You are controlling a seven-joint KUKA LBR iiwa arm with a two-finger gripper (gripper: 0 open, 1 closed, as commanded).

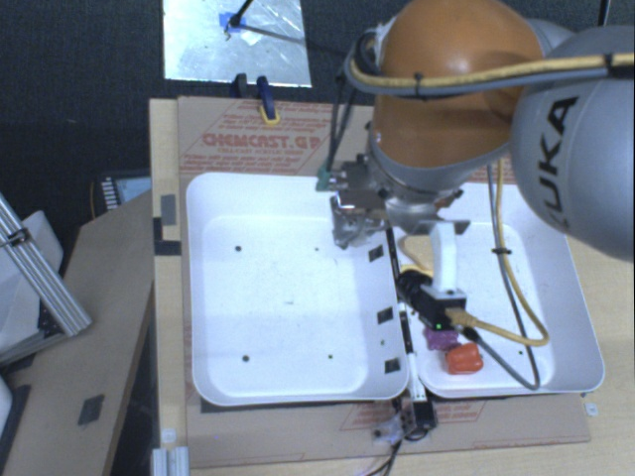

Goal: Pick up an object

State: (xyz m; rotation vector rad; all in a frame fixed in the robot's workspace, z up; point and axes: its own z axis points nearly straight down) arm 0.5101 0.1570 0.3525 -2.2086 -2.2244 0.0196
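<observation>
An orange object (463, 360) lies near the front left corner of the right bin (571, 300). A small purple object (442, 339) touches it on its far side. A pale yellow thing (418, 254) shows partly beneath the wrist, further back in the same bin. My gripper (349, 228) hangs over the far right edge of the left bin (278, 305), close to the divide between the bins and well behind the orange and purple objects. Nothing shows between its fingers. The big orange band of the arm hides the back of the right bin.
Both bins rest on a cardboard sheet (248, 142). A blue clamp (266, 93) and a shiny foil sheet (236, 28) sit behind it. An aluminium frame (40, 281) stands off the bench at the left.
</observation>
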